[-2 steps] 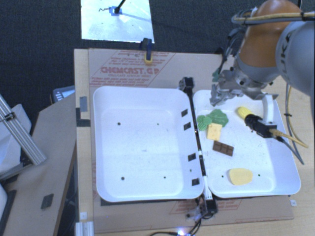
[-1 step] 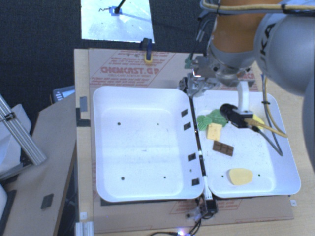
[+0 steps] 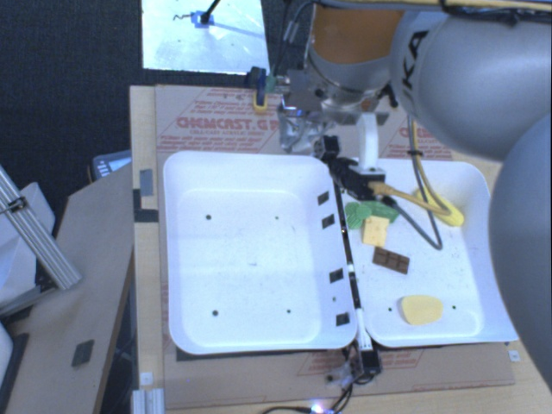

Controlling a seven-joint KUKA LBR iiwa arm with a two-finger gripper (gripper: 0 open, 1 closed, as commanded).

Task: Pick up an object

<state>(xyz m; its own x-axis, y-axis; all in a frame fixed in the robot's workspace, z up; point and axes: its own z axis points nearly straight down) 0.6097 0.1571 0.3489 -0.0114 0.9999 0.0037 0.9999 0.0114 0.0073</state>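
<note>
- The gripper (image 3: 304,130) is seen at the top of the picture, above the back edge of the bins, and it is mostly hidden under the big grey arm (image 3: 470,67) and its orange band (image 3: 358,11).
- Whether the gripper is open or closed cannot be told, because that part is dark, shiny and blurry.
- Nothing is seen held by it.
- The right bin (image 3: 470,184) is partly covered by the arm on its right side, so that side is cut off from sight.
- The left bin (image 3: 250,248) is a shallow white tray with round corners and a few small dark dots on its floor.
- In the right bin, a green piece (image 3: 373,210) with a leafy shape is partly covered by a small yellow square block (image 3: 376,230).
- A brown chocolate-like bar (image 3: 391,260) is seen just below the block; it is flat, marked into squares, and its long side is tilted, running from upper left to lower right.
- A pale yellow rounded lump (image 3: 421,310), smooth and a bit like a sponge or potato, is lying near the front of the right bin, with its long side going left to right.
- A yellow banana-like thing (image 3: 438,207) is lying near the back of the right bin, pointing down to the right, and grey cables are crossing over it.
- Brown cardboard (image 3: 216,123) with red letters is seen under both bins.
</note>
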